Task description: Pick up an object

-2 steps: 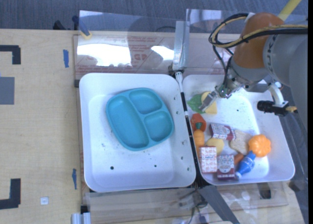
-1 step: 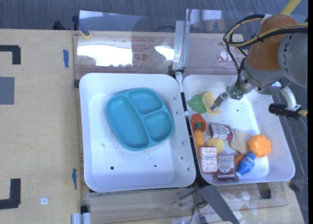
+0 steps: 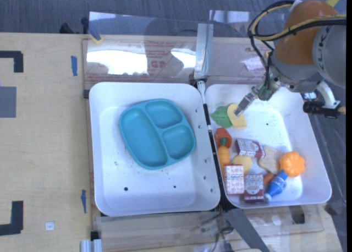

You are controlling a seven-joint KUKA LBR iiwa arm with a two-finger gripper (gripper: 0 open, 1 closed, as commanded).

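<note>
Reaching in from the right over the right bin: grey arm with orange band, gripper low at the bin's upper left. Fingers tilted down toward a yellow piece just beside a green leaf-shaped toy; touching or apart, cannot tell, nor whether open or closed. Heaped along the bin's lower left: orange carrot-like toy, red-and-white cartons, blue bottle, orange ball, toast slice. In the left bin: blue divided plate, lying flat. Both bins side by side on the desk.
</note>
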